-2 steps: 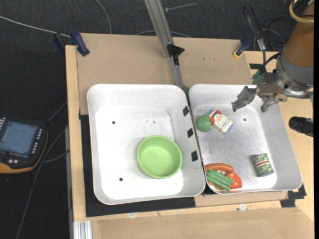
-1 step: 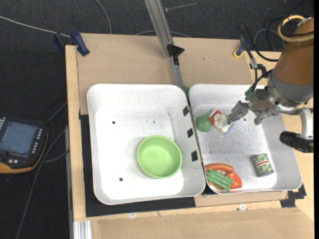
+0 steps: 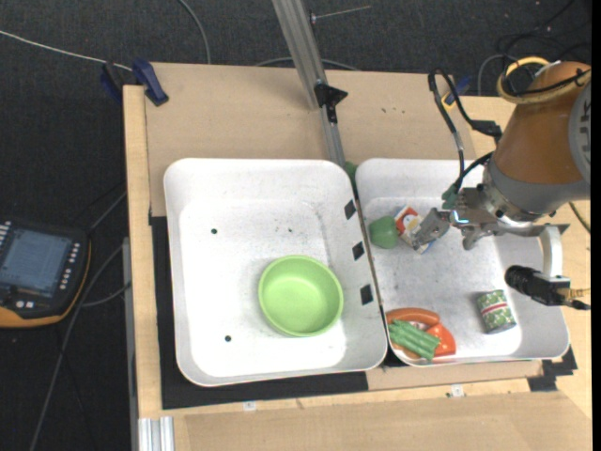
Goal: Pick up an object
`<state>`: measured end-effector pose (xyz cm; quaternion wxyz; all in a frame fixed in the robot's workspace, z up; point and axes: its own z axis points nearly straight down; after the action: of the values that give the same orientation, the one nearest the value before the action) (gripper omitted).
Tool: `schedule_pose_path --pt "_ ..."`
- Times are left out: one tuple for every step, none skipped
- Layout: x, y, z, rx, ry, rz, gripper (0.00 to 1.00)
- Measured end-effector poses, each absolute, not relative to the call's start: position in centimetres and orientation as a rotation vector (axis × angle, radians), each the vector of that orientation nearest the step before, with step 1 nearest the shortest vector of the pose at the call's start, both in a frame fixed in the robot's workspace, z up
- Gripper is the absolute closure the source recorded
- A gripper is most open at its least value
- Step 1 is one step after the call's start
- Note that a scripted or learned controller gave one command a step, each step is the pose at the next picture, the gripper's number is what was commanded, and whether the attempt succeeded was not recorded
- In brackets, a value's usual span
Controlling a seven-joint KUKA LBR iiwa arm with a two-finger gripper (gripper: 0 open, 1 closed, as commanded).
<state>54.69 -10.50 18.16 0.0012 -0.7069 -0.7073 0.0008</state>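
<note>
This looks like a robotics laboratory. A plain bench of light wood (image 3: 244, 111) stands on dark carpet (image 3: 56, 111), with loose black cables (image 3: 113, 26) lying on the floor around it. Two shallow white plastic bins (image 3: 188, 205) sit side by side on the bench, on a black mat. A grey and orange industrial robot arm (image 3: 540, 148) reaches over the right bin. On the floor at the left lies a handheld control pendant with a screen and orange edge (image 3: 38, 271). A slim grey metal pole (image 3: 296, 36) rises at the back of the bench.
</note>
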Motion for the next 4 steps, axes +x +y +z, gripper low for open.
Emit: schedule_pose_path --pt "54.6 -9.5 13.3 -2.219 -2.220 0.003 0.00" --pt "54.7 -9.5 14.5 -2.222 -2.222 -0.002 1.00" --pt "55.3 -9.2 20.6 -2.223 -2.225 -0.005 1.00" --pt "55.3 -9.8 25.0 -2.224 -2.224 -0.004 1.00"
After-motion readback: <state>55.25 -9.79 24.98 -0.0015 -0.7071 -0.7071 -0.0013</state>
